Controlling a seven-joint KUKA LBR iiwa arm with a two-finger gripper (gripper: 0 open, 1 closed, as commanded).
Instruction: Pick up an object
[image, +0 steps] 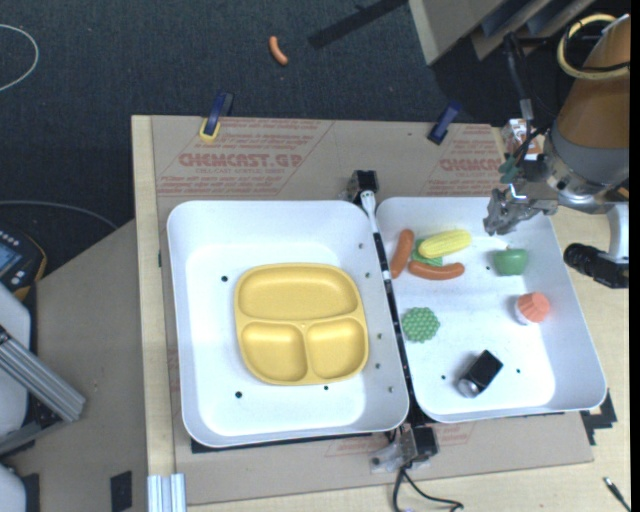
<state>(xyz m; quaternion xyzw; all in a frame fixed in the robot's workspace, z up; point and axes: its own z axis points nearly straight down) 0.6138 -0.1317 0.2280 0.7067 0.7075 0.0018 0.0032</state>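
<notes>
The right bin (575, 355) holds several small toys: a yellow corn cob (444, 243), two orange sausages (402, 252) (437, 270), a green pepper-like piece (511, 262), a round green piece (420, 324), an orange-pink piece (534, 308) and a black block (481, 372). My gripper (503, 217) hangs at the bin's far right part, just above and behind the green pepper-like piece. Nothing shows between its fingers.
The left bin (190, 300) holds a yellow divided plate (300, 322). A black hinge strip (385, 290) runs between the bins. Clamps sit at the bench's far edge (213, 117) (443, 124). A stray orange piece (278, 49) lies on the floor beyond.
</notes>
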